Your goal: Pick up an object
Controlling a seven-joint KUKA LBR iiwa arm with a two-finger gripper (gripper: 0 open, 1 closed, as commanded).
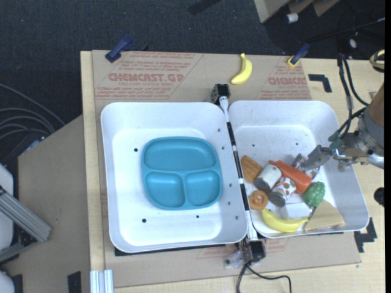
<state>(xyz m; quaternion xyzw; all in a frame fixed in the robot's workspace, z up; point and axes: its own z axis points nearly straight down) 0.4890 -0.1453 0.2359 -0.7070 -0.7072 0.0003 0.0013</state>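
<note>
My gripper [310, 158] hangs at the right of the frame, over the upper right part of the right-hand shallow white plastic bin [317, 116], with my grey arm coming in from the right edge. I cannot tell how it stands, open or closed; nothing shows gripped in it. Its tip sits just beside the upper end of the pile, close to the orange plastic carrot [292, 173], though I cannot tell if it touches.

The pile lies in the lower middle of that bin. The carrot slants from upper left to lower right. Left of it a small white and grey cylinder-shaped can [267, 177] leans against a brown bread-like piece [249, 167]. Below these sit a small brown ring-shaped doughnut toy [258, 199] and a yellow plastic banana [282, 222] that curves along the bin's lower rim. To the right are a green leafy toy vegetable [314, 195] and a tan wedge-shaped piece [326, 217], touching each other.

The left-hand shallow white plastic bin [122, 163] holds a blue plastic plate with three compartments [181, 171], lying flat at its middle.

On the cardboard-covered worktop [153, 78] above the bins, at upper centre of the frame, lies a second yellow plastic banana [242, 71], well apart from the pile.
</note>
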